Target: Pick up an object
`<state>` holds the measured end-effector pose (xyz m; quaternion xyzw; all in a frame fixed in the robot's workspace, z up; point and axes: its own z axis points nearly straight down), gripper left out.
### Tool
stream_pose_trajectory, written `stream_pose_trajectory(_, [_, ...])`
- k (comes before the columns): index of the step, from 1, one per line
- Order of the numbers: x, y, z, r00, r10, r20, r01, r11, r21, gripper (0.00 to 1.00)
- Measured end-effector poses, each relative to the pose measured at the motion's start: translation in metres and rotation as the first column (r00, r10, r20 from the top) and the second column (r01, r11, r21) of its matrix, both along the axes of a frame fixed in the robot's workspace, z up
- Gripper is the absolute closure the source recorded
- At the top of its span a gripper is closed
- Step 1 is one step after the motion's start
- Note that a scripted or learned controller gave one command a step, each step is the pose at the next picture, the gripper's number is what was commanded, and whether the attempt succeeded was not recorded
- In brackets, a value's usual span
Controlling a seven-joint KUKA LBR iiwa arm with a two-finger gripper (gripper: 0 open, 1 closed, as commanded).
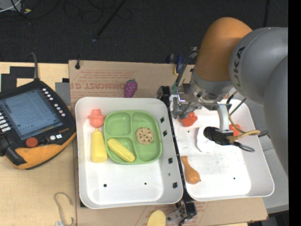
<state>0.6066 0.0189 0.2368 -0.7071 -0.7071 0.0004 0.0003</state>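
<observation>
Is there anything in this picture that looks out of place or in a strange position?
Yes. A purple toy grape bunch lies on the cardboard behind the left bin, outside both bins. A yellow rounded toy sits on the bench at the front edge, also outside. The other toys lie inside the bins.

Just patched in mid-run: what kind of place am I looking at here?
Most likely a robotics lab grasping bench, not a kitchen: two white bins hold toy food such as plastic corn on a green tray, a teach pendant lies alongside, and cables trail behind.

Teach pendant [33, 114] left of bins, purple toy, perhaps grapes [130, 87], behind
</observation>
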Motion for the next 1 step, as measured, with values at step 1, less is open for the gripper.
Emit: stream_pose_trajectory(1, [-0.0047, 0.007, -0.019, 1.0, -0.001, -0.004, 0.001, 1.0, 0.0, 1.0])
